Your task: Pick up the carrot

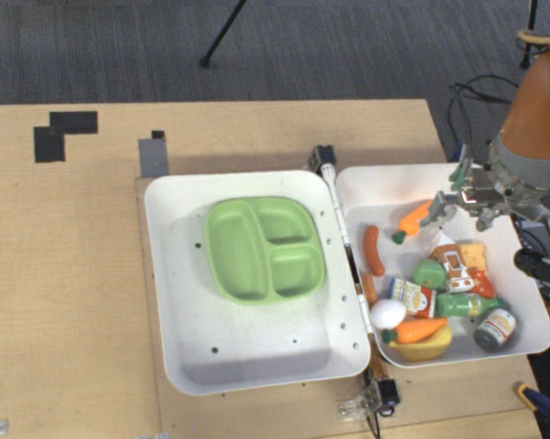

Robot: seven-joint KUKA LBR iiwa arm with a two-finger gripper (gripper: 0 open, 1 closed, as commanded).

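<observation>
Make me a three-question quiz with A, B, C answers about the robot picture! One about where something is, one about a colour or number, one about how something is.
1. Where does the green plastic plate with compartments lie?
A. in the left white bin
B. on the wooden bench
C. among the toys in the right white bin

2. How many compartments does that plate have?
A. one
B. three
C. six

3. How is the small orange toy carrot beside the gripper?
A. standing on the plate
B. at the tip of the gripper, in the back of the right bin
C. on the floor

Answers: 1 A, the plate lies in the middle of the left bin. 2 B, one long section and two small ones show. 3 B, the carrot's end meets the gripper's tip above the red toy sausage.
</observation>
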